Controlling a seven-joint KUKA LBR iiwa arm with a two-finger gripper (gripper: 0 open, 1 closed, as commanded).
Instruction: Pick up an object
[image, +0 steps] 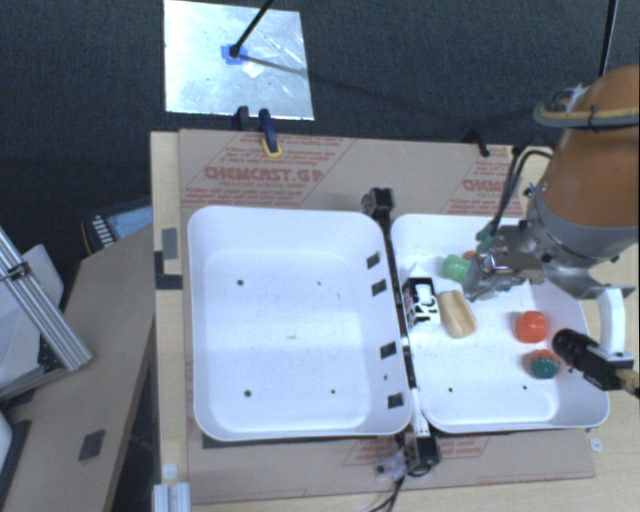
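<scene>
Well, from the left: the tabletop (168, 400) carries a brown board with red lettering, and two white bins sit on it side by side. The left bin (290, 340) lies at 9 o'clock from the right bin (480, 395), and the two rims meet along a seam set with small black clips.

All the loose things are in the right bin. Against its left wall, at about 9 o'clock in the bin, lies a black-and-white piece (421, 300). Just beside that, at its 3 o'clock, a tan block (457, 313) lies flat, with its long side running from 11 to 5 o'clock. At 12 o'clock from the block, nearer the far wall, is a green piece (456, 267).

The gripper (484, 282) is low in the bin, close at 4 o'clock from the green piece and at 1 o'clock from the block. From where I stand I cannot tell whether it touches the green piece, or whether it is spread or pressed together.

A red ball (531, 325) lies apart from the gripper, at its 4 o'clock. Near the ball, at its 5 o'clock, is a small teal piece (543, 366) close to the right wall.

The arm (590, 180), grey with its orange band, comes in from 2 o'clock.
</scene>
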